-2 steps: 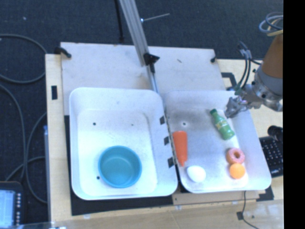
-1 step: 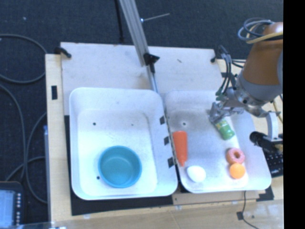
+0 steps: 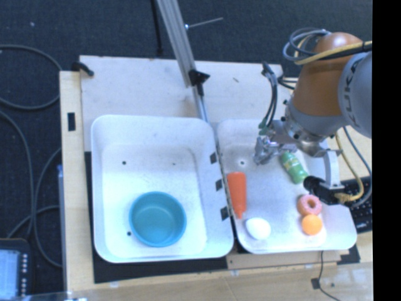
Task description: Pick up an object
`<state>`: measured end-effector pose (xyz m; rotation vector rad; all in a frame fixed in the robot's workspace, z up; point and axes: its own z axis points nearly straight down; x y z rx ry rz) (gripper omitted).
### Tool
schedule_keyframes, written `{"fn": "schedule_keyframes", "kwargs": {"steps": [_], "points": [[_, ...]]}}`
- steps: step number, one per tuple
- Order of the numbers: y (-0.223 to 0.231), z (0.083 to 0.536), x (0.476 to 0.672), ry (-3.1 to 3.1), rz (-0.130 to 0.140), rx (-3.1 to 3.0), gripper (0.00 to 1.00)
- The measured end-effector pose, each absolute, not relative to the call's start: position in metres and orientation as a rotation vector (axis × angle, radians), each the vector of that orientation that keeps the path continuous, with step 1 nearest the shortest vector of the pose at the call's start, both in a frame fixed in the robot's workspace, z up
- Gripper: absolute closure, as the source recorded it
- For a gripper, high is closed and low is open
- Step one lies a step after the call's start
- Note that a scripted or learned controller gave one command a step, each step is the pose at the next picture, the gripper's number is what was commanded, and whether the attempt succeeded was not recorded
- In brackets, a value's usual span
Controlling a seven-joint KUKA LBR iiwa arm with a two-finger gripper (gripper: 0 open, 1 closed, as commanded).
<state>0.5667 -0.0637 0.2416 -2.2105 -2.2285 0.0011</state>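
Nearest the camera in the right bin (image 3: 351, 238): one white egg-shaped item (image 3: 257, 228), one orange ball (image 3: 312, 225), one pink ring (image 3: 309, 204); one carrot (image 3: 237, 192) lies against the bin's left wall, long axis near-to-far; left bin (image 3: 103, 168) holds one blue bowl (image 3: 157, 218). Further back, one green bottle (image 3: 292, 167) lies tilted, just beside the gripper (image 3: 265, 149), arm partly over it; gripper state: cannot tell.

Resting on dark carpet (image 3: 75, 17), a pale wooden bench (image 3: 125, 86); black cables (image 3: 25, 137) trailing alongside.
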Motion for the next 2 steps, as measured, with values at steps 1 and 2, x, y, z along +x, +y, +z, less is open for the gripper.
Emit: {"fn": "schedule_keyframes", "kwargs": {"steps": [1,2], "points": [[-0.02,0.238,0.564,-2.227,0.001,-2.209,1.0],[0.035,0.241,0.552,-2.228,0.001,-2.206,1.0]]}}
